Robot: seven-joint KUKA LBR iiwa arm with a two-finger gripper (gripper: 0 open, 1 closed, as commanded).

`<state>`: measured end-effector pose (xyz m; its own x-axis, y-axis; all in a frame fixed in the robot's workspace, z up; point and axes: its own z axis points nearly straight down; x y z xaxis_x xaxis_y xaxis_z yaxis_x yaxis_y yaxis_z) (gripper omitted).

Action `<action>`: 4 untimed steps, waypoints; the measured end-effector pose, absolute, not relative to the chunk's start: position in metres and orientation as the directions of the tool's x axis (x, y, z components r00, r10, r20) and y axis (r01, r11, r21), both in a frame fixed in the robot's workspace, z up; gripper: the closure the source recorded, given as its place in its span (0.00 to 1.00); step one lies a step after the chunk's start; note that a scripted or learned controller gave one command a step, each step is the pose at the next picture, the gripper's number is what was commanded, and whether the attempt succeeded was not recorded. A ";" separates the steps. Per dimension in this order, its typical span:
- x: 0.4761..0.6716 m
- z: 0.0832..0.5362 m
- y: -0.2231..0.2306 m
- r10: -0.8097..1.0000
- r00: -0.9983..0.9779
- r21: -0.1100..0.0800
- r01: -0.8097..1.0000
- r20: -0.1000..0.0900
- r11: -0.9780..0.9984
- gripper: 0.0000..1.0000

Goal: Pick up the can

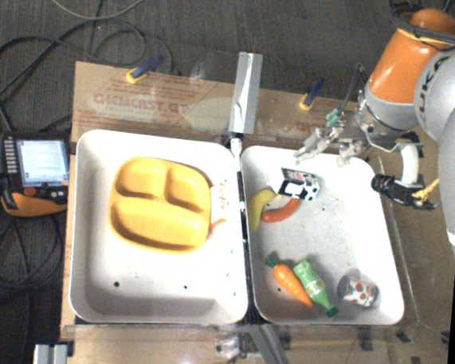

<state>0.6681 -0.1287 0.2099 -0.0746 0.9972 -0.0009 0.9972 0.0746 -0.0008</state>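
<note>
I am reaching in from the right, and my gripper [327, 144] is hanging above the far rim of the right bin [391, 233], near its back edge. My fingers [309, 149] are spreading apart, released, and nothing is sitting between them; they are touching none of the things in the bin.

The can [358, 291] is lying in the near right corner of that same bin, well apart from my gripper. It is tipped on its side, and its white and red pattern is showing.

Just beside the can, toward the left, a green bottle [314, 286] is lying at a slant, and a carrot [291, 283] is touching it on its left side. Closer to my fingers, a small black and white carton [300, 184] is resting near the back of the bin. A sausage [280, 212] is lying just in front of it, and a banana [257, 206] is leaning by the bin's left wall.

In the left bin [87, 228] a yellow tray [162, 204] with compartments is sitting.
</note>
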 end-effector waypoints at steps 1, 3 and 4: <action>0.591 0.093 -0.152 0.967 -0.255 0.001 0.967 0.000 0.255 0.00; 0.660 0.085 -0.189 1.000 0.015 -0.049 0.999 0.011 -0.015 0.00; 0.655 0.086 -0.177 0.987 0.161 -0.051 0.986 -0.017 -0.162 0.00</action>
